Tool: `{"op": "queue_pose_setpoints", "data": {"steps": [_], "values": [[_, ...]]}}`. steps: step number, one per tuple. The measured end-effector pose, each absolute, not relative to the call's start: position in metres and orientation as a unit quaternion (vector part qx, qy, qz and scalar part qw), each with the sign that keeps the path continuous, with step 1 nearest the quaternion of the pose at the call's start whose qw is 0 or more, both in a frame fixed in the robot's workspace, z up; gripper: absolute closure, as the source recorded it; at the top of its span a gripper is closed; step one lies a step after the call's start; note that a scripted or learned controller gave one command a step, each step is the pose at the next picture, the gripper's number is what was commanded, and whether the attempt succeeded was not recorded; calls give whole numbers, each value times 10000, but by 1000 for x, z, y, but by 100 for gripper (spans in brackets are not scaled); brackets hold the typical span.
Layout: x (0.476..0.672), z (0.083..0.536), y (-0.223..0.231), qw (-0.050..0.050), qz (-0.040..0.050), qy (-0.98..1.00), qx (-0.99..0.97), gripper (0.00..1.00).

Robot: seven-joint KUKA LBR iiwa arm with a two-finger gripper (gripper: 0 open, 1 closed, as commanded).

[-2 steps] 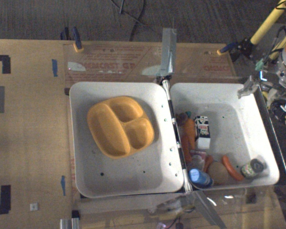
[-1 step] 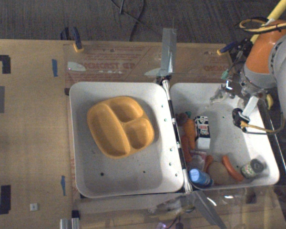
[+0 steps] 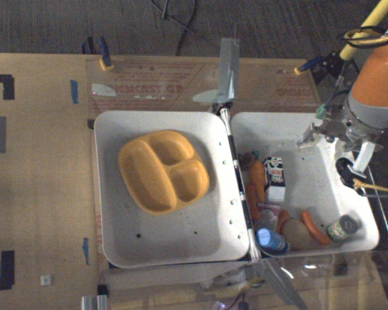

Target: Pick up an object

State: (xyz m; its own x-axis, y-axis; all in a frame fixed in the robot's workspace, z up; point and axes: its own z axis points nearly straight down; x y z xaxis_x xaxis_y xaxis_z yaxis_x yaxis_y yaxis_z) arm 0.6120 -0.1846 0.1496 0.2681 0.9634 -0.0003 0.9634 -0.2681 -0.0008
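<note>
Bench (image 3: 39, 192), tan wood w/ blue tape marks, seen from above at a slant; two shallow white bins side by side on it. Arm (image 3: 375, 89), grey w/ orange band, comes in from the right and hangs over the right bin's upper right corner. Gripper (image 3: 336, 134) sits at the arm's low end, above bare bin floor; can't tell if it is open or closed, and nothing visible is held. Left bin (image 3: 116, 237) holds one thing: a yellow tray (image 3: 163, 170) w/ three compartments, lying flat, a bit upper left of bin centre. Right bin (image 3: 310, 166) holds the small stuff, all crowded along its left wall and bottom edge. Key relation: every pickable item lies down and to the left of the gripper, well apart from it; nearest is prob. the carton. Carton (image 3: 273, 172), black and white, lies w/ long axis running up-down in view. Carrot (image 3: 257, 181), orange, lies just left of it, about parallel, by the left wall. Sausage (image 3: 315, 227), red-orange, lies diagonal near the bottom edge. Blue cap (image 3: 266, 238) sits at the bottom left corner; a small round jar (image 3: 344, 228) near the bottom right. Judgement: pick not yet begun; gripper needs to travel left and down, then descend.
</note>
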Motion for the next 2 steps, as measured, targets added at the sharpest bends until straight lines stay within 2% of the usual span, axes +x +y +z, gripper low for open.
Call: {"op": "queue_pose_setpoints", "data": {"steps": [1,2], "values": [[613,160,-184,-9,-2,-6055,-7959,100],[613,160,-184,-7,0,-6055,-7958,0]]}}
